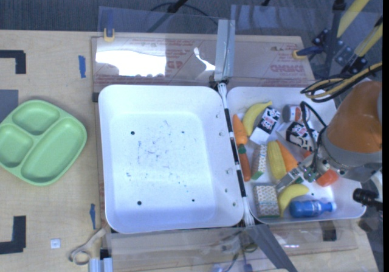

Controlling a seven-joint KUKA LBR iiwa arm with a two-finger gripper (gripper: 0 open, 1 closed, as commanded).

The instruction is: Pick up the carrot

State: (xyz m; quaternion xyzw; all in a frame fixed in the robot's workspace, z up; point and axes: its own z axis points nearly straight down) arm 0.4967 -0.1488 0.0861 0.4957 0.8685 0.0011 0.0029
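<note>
The carrot (239, 131) lies against the right bin's (346, 215) left wall; the end effector's (302, 174) state cannot be told.

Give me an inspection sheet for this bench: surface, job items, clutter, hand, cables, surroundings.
Surface: wooden bench bearing two white bins; the left bin has faint scribbles on its floor, the right bin holds the objects.
Job's things: carrot lies along the right bin's left wall, free of the hand.
Clutter: bananas, a corn cob, a blue bottle, small boxes and cans packed close together.
Grippers: hand low over the pile in the right bin, away from the carrot; finger state unclear.
Cables: black cables loop near the arm.
Surroundings: green divided plate on the bench at left; stand legs on carpet behind.
</note>
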